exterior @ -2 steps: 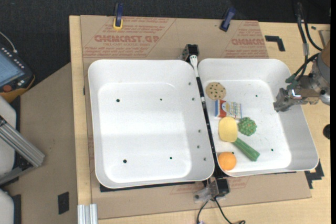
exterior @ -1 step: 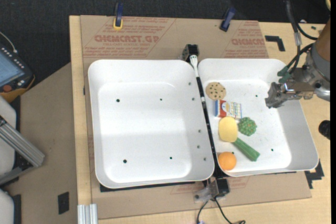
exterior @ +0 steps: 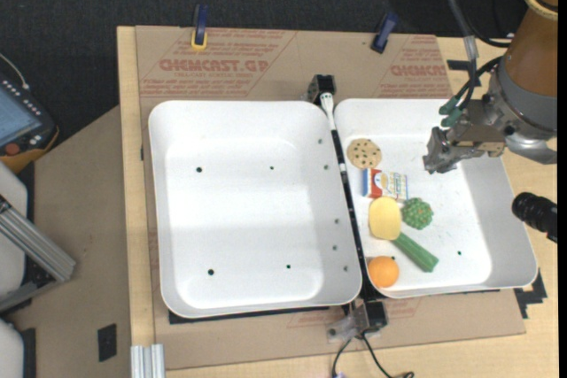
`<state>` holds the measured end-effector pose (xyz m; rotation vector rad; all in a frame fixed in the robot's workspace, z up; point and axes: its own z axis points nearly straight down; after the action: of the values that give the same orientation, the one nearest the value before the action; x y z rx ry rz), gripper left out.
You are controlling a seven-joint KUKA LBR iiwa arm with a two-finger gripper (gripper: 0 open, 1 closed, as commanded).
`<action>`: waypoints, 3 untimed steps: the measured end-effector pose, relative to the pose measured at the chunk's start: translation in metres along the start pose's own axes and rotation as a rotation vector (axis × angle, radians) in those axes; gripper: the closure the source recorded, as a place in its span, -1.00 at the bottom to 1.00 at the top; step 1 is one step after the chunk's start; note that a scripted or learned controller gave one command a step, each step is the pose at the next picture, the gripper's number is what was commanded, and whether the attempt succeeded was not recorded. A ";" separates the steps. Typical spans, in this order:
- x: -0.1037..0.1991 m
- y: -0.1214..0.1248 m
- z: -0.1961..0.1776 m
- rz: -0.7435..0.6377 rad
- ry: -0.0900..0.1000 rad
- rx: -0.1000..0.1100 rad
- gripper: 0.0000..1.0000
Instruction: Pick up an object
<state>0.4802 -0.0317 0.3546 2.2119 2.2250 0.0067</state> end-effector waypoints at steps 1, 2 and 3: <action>0.068 0.000 -0.020 -0.001 0.001 0.001 1.00; 0.118 0.001 -0.064 0.001 0.001 0.000 1.00; 0.071 -0.001 0.018 0.012 -0.002 0.015 1.00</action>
<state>0.4785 0.0388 0.3361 2.2312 2.2183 -0.0120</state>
